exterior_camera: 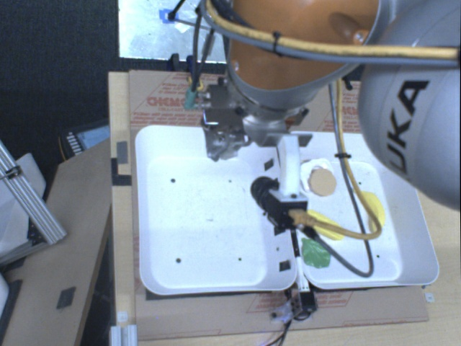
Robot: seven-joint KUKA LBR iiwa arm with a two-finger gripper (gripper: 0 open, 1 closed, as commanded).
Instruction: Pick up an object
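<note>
camera position: fixed above the bench, high, slanted downward
facing: down onto two white bins, left bin [209, 215] and right bin [403, 244], side by side
nearness: mid-range to bins; very near the arm [310, 42], whose grey and orange body bulks across the upper right
coverage: both bins nearly whole, cardboard sheet [166, 96] under them, bench edge at left
view count: one
</note>
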